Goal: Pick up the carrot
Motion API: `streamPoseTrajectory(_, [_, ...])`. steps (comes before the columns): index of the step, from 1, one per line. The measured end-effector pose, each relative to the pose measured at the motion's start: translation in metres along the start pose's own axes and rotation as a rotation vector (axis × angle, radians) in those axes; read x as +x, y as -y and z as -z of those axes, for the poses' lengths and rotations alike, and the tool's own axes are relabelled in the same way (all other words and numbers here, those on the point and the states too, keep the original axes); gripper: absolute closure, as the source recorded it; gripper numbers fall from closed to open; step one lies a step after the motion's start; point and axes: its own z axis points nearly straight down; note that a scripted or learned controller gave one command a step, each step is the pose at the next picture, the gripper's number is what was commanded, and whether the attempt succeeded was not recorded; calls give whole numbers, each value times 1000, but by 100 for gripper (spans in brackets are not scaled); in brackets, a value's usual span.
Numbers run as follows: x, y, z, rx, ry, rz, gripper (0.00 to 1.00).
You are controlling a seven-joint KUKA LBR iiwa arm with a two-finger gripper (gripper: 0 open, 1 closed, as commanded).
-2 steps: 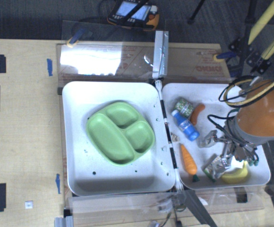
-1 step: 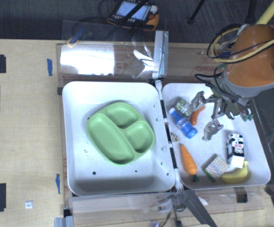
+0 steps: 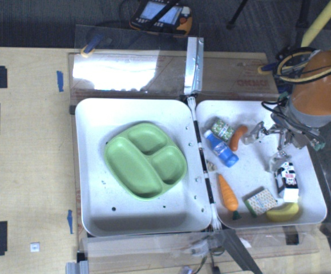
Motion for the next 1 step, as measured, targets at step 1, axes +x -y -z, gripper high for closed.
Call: streamPoseTrajectory(1, [-3,1,13,3,12,-6,100])
